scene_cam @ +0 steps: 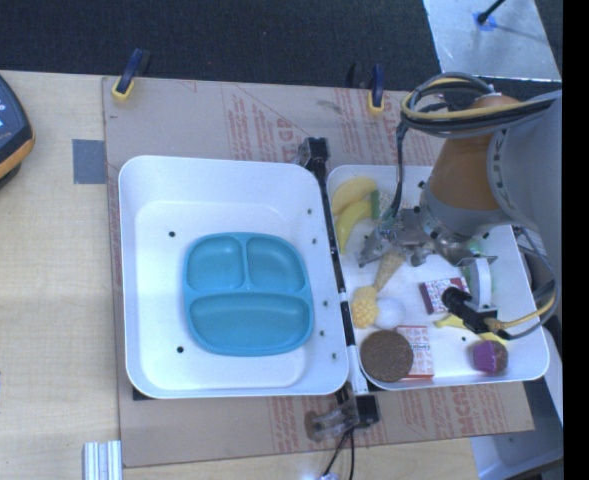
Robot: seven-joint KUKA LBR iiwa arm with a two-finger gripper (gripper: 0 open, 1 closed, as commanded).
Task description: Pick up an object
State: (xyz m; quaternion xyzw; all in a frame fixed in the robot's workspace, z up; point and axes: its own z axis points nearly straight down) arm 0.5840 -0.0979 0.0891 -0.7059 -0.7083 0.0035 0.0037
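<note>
My gripper (396,244) is low in the right bin (530,290), near its back left part, and stands open. Its grey fingers (376,247) are spread over the upper end of a tan ice-cream cone (386,271), which lies on the bin floor and points toward the front. Just to the gripper's left lies a yellow banana (350,211) with a green piece beside it. Nothing is lifted off the floor.
The right bin also holds a yellow corn piece (365,307), a white lump (388,313), a brown round cookie (386,355), a red-and-white packet (439,294) and a purple thing (490,356). A blue divided plate (247,293) lies in the left bin (144,268).
</note>
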